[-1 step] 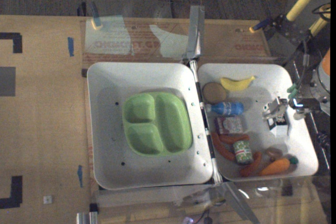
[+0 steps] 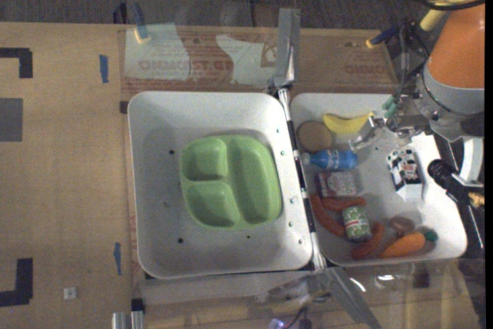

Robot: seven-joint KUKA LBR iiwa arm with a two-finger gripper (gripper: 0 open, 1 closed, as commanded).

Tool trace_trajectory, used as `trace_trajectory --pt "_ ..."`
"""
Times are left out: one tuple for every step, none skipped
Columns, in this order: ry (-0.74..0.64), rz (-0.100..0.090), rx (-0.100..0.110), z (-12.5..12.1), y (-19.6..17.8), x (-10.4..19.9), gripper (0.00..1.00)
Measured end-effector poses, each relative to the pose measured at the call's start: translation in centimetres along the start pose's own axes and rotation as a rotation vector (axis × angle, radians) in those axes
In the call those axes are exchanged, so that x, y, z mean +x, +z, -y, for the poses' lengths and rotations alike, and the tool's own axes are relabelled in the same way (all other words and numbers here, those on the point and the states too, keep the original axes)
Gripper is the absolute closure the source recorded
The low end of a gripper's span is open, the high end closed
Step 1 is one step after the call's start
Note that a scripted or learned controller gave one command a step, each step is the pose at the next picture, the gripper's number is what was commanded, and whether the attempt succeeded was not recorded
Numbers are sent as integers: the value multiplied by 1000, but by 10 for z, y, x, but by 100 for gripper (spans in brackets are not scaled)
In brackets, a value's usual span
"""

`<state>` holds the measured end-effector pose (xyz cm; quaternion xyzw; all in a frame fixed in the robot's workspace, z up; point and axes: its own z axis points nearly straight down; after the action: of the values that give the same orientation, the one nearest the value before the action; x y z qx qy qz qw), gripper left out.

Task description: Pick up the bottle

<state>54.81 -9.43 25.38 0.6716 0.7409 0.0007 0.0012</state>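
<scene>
The bottle (image 2: 331, 159) is small and blue with a white cap, and it lies on its side at the left of the right bin (image 2: 454, 231), its cap toward the bin's left wall. My gripper (image 2: 379, 125) hangs over the back of that bin, just right of a yellow banana (image 2: 345, 122). It is up and to the right of the bottle and apart from it. The grey arm with its orange band (image 2: 462, 42) comes in from the upper right.
A green divided plate (image 2: 229, 181) lies in the left bin (image 2: 154, 119). Around the bottle lie a brown round fruit (image 2: 314, 135), a small packet (image 2: 339, 183), red sausages (image 2: 330, 213), a can (image 2: 356, 224), a carrot (image 2: 405, 244) and a black-and-white carton (image 2: 406, 172).
</scene>
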Motion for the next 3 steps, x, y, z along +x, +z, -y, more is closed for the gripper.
trace_trajectory --pt "-26 1 -1 -17 -120 -4 0" --pt "36 1 -1 -51 -182 15 0" --pt "-237 -1 1 -93 -13 10 0"
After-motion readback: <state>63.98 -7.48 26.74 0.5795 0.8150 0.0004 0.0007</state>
